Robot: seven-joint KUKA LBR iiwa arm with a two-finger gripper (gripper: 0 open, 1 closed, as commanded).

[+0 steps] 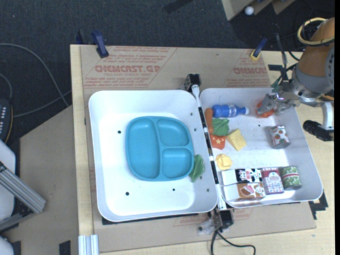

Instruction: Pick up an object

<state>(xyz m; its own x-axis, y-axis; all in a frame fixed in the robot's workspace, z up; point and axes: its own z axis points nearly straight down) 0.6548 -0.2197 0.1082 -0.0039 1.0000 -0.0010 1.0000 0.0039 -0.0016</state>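
Observation:
My gripper (pixel 274 102) hangs over the far right part of the right bin (pixel 254 152), below the grey wrist with its orange band. A small orange-red object (pixel 264 108) lies right at the gripper's left side, touching or nearly touching it; I cannot see whether it is gripped. In the same bin lie a blue bottle (pixel 228 111), a green piece (pixel 220 126), an orange-red piece (pixel 218 141), a yellow wedge (pixel 237 140), a round yellow piece (pixel 223 161) and a small grey-red packet (pixel 278 136).
Along the right bin's near edge sit two flat printed packets (pixel 249 177) (pixel 272 180) and a green can (pixel 291 177). The left bin (pixel 106 110) holds a blue divided plate (pixel 159 146) with a green piece (pixel 197 166) at its right edge. Cables run at the far right.

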